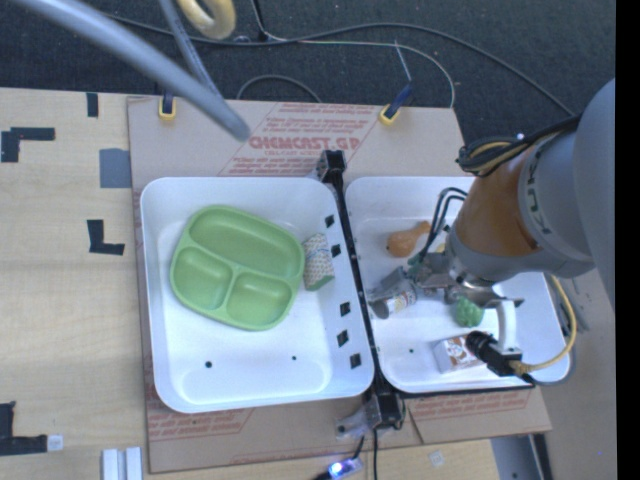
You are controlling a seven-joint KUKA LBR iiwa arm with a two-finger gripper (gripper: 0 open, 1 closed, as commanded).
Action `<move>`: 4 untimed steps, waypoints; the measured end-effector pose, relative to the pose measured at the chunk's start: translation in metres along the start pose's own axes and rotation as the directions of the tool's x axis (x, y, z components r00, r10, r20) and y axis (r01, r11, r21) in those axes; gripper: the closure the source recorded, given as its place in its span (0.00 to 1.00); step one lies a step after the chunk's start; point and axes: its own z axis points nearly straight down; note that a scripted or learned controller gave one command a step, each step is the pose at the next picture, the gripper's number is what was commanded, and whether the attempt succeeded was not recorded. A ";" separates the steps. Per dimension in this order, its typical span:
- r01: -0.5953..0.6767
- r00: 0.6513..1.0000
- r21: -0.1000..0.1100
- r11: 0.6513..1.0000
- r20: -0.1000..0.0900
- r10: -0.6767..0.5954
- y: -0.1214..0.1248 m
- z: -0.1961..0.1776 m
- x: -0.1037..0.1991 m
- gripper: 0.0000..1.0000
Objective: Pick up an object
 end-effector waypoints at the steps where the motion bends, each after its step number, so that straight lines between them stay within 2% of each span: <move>1: 0.004 1.000 -0.005 1.000 -0.008 -0.004 0.003 -0.011 0.005 1.00; 2: 0.006 1.000 0.008 1.000 -0.004 -0.006 0.004 -0.055 0.011 1.00; 4: 0.005 1.000 0.005 1.000 -0.003 -0.005 0.006 -0.149 0.011 1.00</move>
